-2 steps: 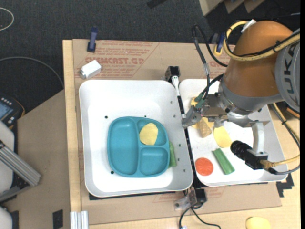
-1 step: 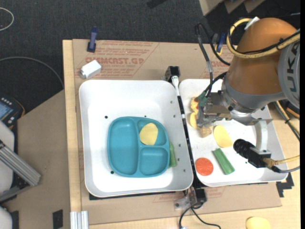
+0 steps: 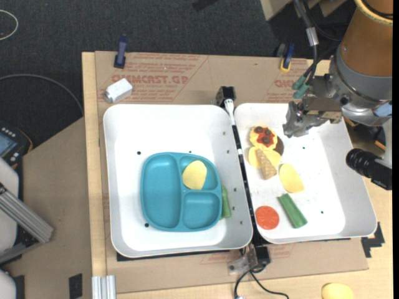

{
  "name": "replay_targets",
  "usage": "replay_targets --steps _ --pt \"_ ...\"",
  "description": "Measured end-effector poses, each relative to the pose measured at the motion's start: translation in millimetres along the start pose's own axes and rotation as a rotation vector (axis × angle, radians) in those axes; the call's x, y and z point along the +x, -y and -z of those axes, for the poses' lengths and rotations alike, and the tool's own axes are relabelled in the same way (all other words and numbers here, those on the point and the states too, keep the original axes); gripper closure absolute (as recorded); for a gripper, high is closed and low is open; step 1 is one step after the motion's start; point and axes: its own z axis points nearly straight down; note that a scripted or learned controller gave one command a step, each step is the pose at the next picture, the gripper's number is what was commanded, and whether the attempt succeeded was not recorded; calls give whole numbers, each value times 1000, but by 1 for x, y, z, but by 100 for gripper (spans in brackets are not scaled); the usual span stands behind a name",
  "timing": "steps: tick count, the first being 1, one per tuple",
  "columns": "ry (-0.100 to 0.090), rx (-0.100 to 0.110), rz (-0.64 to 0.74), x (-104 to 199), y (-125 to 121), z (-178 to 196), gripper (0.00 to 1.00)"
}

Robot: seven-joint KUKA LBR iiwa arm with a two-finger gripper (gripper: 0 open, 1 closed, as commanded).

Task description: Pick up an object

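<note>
Small round pizza-like toy lies in the right white bin; the gripper's closure, hovering just beside, I cannot tell.

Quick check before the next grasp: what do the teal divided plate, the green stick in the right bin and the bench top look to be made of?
Teal divided plate: likely moulded plastic, smooth, with a soft sheen and rounded compartment walls.
Green stick: probably plastic toy food, uniform colour with a slight gloss; could be rubber.
Bench top: appears to be cardboard, matte tan with red printed lettering.
</note>
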Motion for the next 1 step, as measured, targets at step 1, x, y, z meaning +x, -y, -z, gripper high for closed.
replay_targets --steps 1 --pt "1 26 -2 17 11 -73 100"
